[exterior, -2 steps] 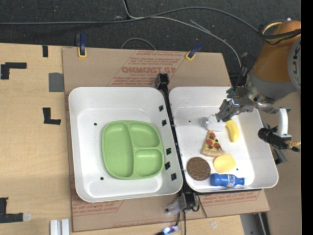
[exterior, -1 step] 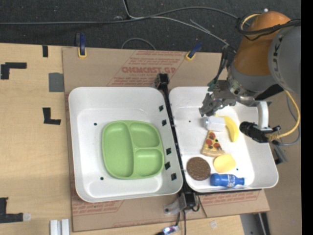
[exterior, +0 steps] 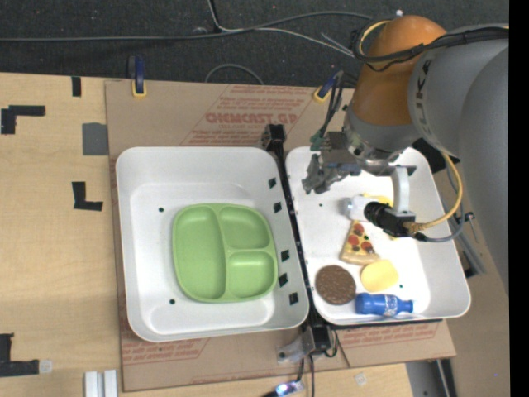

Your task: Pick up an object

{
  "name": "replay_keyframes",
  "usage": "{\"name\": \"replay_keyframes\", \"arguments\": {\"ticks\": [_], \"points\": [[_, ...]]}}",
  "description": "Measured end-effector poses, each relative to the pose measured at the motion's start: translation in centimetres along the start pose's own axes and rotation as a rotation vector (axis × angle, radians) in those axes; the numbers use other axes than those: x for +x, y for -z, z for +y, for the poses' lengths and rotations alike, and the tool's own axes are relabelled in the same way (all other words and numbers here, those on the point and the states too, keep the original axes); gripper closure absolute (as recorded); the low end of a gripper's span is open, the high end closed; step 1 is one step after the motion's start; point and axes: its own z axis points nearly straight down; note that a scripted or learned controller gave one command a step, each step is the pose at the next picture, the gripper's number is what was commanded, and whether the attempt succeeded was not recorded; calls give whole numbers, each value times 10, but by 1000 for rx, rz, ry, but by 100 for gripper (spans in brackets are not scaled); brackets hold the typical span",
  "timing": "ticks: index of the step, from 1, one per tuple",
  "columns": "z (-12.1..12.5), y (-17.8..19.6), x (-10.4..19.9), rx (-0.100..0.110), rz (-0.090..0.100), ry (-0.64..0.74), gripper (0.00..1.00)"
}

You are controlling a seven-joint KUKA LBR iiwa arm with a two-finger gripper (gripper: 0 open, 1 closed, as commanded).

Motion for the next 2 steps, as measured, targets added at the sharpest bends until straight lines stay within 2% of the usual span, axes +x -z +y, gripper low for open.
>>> {"name": "replay_keyframes", "arguments": {"ticks": [2], "points": [[39, -14, 110, -1, 0, -1, 100]]}}
